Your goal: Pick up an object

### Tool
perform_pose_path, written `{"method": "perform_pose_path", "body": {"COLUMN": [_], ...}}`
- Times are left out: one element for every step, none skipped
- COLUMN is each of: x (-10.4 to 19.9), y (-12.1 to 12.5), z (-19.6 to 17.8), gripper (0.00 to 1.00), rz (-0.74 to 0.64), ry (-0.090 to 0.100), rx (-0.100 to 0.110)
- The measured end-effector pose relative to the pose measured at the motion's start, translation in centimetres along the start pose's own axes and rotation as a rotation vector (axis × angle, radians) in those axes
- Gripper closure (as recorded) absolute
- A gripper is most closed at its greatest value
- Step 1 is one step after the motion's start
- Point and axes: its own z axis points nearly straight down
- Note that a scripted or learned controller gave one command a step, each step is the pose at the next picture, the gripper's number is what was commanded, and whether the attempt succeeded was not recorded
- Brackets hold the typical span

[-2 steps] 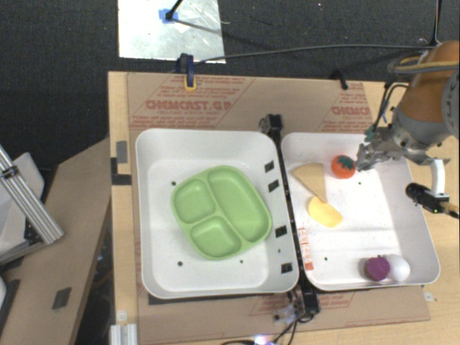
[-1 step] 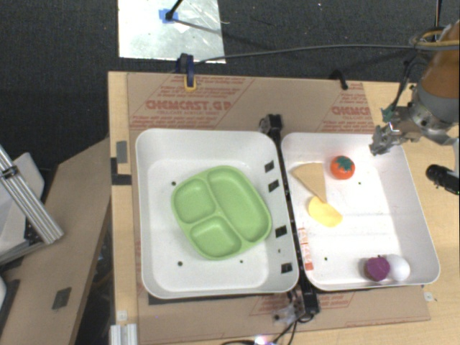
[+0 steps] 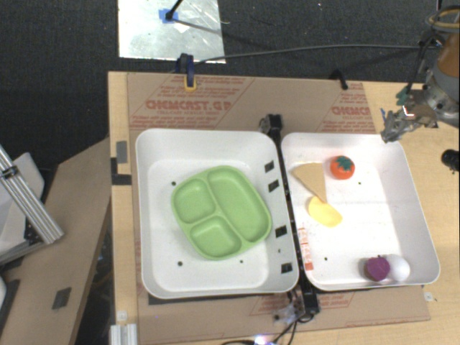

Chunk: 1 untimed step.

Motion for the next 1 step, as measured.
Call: {"method": "perform_pose_path", "body": {"x": [5.05], "y": [-1.38], "z": [1.37], "gripper": [1.0], "rz": [-0.004], "ry": [0.004], "rx": [0.007]}}
